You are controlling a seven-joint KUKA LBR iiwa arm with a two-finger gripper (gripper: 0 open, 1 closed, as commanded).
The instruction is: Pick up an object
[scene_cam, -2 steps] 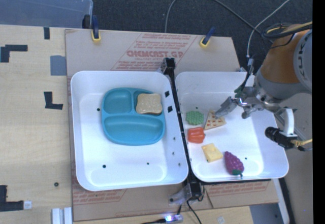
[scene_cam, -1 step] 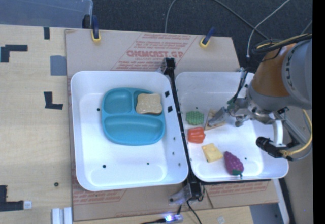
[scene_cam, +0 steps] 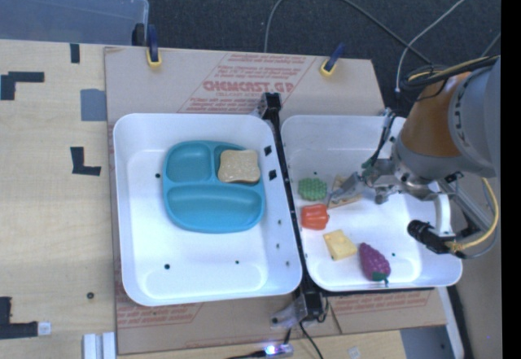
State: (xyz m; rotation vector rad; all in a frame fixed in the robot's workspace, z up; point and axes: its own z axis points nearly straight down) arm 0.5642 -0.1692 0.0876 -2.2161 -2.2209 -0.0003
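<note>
You are in the approach step, nothing lifted yet. Nearest you, the purple toy [scene_cam: 374,260] and yellow block [scene_cam: 339,245] lie at about 7 o'clock from the end effector [scene_cam: 348,186]. It hangs low in the right bin [scene_cam: 326,131]; its opening I cannot tell. The green piece [scene_cam: 312,189] lies just beside its tip at 9 o'clock, so next lower and close there.

Toast [scene_cam: 238,166] in tray [scene_cam: 195,215], apparently left bin [scene_cam: 138,268].
</note>
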